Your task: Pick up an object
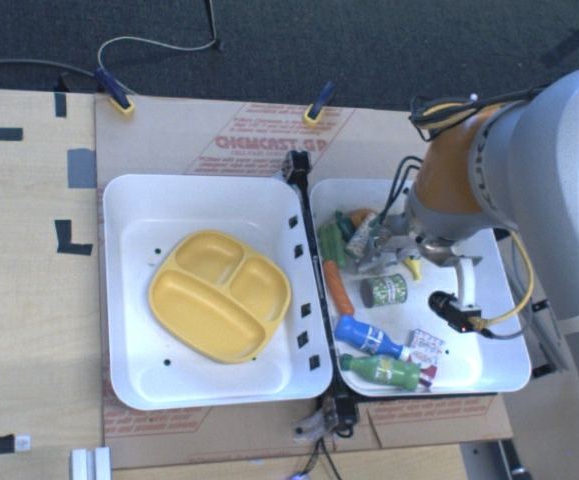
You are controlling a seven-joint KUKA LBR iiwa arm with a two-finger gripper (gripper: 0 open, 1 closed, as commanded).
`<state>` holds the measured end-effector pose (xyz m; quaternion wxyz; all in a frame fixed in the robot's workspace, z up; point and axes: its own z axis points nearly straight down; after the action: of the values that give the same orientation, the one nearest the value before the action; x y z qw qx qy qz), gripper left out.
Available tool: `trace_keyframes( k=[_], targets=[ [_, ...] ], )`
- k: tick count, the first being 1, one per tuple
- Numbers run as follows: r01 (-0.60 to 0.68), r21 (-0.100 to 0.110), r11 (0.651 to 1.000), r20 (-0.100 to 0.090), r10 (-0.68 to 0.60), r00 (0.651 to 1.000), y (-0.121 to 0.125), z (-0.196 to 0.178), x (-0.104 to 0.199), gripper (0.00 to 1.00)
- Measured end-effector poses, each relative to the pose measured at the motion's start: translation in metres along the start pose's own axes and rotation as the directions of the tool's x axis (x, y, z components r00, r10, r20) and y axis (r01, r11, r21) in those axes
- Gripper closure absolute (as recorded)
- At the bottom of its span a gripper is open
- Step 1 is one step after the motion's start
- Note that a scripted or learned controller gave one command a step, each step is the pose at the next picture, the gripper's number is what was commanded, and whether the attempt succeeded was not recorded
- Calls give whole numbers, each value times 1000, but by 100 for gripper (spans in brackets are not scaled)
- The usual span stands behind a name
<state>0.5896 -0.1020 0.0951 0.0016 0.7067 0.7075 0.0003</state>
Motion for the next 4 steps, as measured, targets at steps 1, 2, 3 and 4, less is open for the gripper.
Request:
trace_keyframes(
  k=[1, 2, 3, 4],
  targets=[
    [-4, -4, 1000, 10, 4, 1000, 0, -2, -6, 0],
    [-1, 1, 1000, 3, 1, 1000, 0, -10, -2, 100],
    [-3, 0, 1000, 7, 3, 1000, 0, -11, -4, 0],
    [-1, 2, 1000, 4, 1, 1000, -1, -19, -2, 100]
  ],
)
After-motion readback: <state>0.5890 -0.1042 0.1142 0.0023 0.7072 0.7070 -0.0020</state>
